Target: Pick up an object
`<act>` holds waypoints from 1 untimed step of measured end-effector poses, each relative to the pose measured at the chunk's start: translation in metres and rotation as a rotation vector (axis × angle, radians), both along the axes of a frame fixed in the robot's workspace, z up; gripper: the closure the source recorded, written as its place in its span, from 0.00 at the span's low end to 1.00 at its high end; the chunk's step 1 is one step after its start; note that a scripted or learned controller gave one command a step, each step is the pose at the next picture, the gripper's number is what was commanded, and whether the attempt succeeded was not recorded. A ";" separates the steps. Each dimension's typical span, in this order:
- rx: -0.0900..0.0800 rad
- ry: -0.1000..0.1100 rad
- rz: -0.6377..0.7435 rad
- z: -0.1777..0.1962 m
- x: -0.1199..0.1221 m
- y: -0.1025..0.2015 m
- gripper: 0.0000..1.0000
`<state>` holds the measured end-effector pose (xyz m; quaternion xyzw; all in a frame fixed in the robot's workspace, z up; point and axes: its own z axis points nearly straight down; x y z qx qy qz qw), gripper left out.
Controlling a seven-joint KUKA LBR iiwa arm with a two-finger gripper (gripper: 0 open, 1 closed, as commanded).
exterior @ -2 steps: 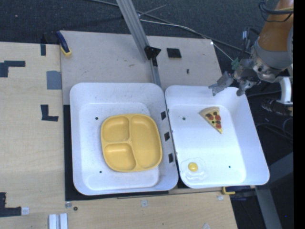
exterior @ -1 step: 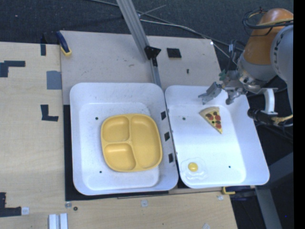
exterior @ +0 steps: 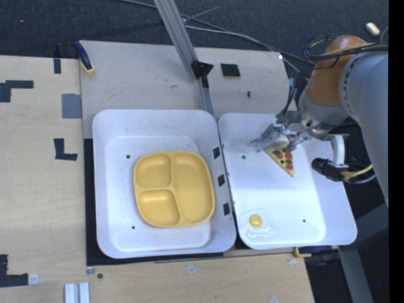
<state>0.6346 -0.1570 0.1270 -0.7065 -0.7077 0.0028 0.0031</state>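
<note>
From the overhead camera view, the gripper (exterior: 273, 139) hangs low in the right bin (exterior: 328, 223), touching the pizza slice (exterior: 283, 157); its opening I cannot tell. The flat slice may slide away. A fried egg (exterior: 255, 221) lies nearer, well apart from the slice.

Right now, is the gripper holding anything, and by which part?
Cannot be told. The gripper is right at the pizza slice, by its upper end, but a hold isn't visible.

Pale wooden bench (exterior: 145, 84), two white bins side by side, left bin (exterior: 104, 169), right bin (exterior: 328, 223)
</note>
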 end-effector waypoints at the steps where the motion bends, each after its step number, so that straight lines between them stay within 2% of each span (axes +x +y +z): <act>1: -0.006 -0.014 0.001 -0.040 0.002 -0.001 0.00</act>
